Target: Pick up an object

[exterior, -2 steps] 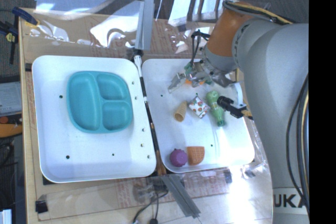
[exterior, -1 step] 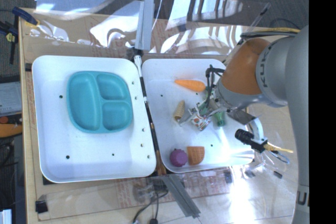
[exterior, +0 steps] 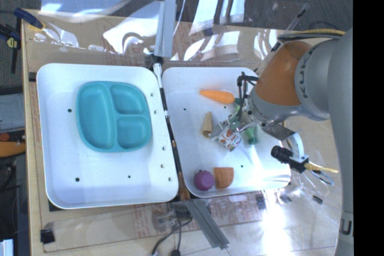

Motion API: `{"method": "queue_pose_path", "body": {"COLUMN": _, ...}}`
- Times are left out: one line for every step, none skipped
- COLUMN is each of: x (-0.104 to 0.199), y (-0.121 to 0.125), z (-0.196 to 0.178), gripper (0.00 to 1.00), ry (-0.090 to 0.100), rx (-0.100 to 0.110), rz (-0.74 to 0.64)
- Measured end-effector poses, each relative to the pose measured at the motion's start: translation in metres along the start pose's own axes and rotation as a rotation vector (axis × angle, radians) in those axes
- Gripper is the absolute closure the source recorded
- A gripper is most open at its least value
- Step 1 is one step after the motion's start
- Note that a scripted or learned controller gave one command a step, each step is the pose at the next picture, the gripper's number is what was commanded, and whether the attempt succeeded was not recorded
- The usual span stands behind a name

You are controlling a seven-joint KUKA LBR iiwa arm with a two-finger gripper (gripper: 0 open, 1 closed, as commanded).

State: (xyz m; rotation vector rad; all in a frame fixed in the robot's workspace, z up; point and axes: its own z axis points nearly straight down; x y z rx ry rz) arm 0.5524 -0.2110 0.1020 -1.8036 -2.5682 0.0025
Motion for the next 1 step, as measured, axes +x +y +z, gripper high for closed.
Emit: {"method": "queue_pose_path", "body": {"x": 0.0012, "y": -0.0023, "z": -0.1090, "gripper": 1.00, "ry": -0.002, "rx": -0.002, "rz": 0.162}}
